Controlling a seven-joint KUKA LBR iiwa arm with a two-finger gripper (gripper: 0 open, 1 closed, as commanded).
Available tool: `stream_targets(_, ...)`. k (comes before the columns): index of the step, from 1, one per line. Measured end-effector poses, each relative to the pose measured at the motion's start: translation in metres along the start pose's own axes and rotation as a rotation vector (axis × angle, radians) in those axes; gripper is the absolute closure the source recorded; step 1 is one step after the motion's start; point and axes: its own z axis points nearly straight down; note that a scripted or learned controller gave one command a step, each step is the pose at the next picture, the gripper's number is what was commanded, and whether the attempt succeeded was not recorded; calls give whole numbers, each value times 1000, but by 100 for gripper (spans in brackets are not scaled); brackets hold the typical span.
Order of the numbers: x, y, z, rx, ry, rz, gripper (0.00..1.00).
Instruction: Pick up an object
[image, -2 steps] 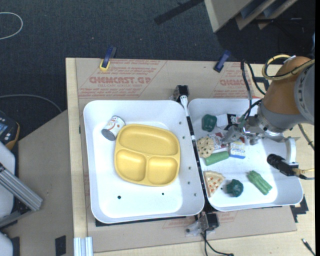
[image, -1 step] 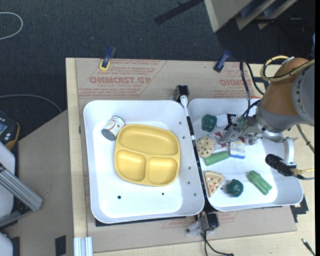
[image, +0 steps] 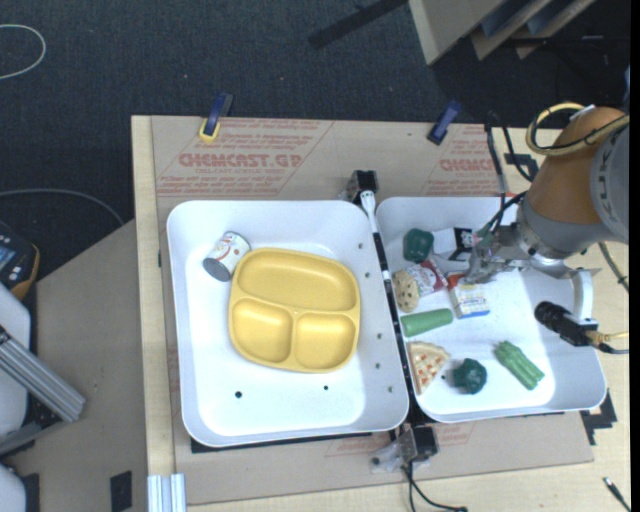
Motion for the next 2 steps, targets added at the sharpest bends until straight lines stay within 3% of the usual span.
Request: stream_targets(2, 11, 0, -91, 8, 0, -1, 100)
